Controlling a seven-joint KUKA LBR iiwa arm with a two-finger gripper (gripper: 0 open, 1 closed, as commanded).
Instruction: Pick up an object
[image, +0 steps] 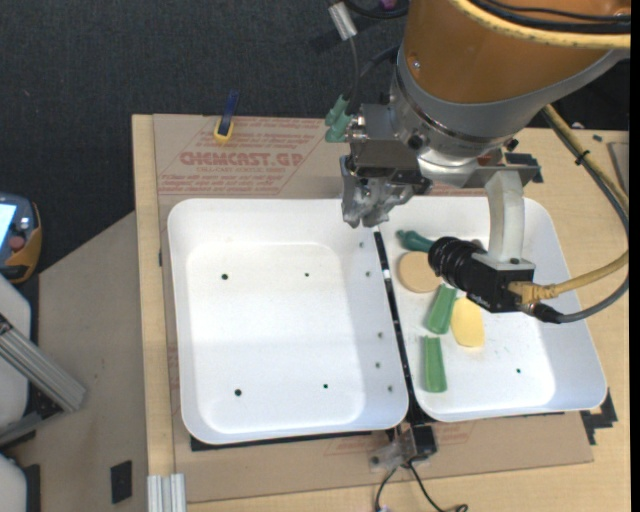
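My tool (368, 210) hangs at the far rim of the right bin (560, 385), close to the divider between the two bins; I cannot tell how it is set. The objects lie toward the near edge of the desk from it: a tan disc (416, 272) nearest, then a yellow piece (469, 325) and two green sticks (434, 362), long axes running roughly far-to-near. I judge the disc the shortest reach.

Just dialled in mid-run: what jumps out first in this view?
The big arm fills the top right, its claw hanging over the right bin's back-left corner. Below it in that bin sits a small cluster: two green sticks, a tan disc and a yellow piece. The left bin is bare white.
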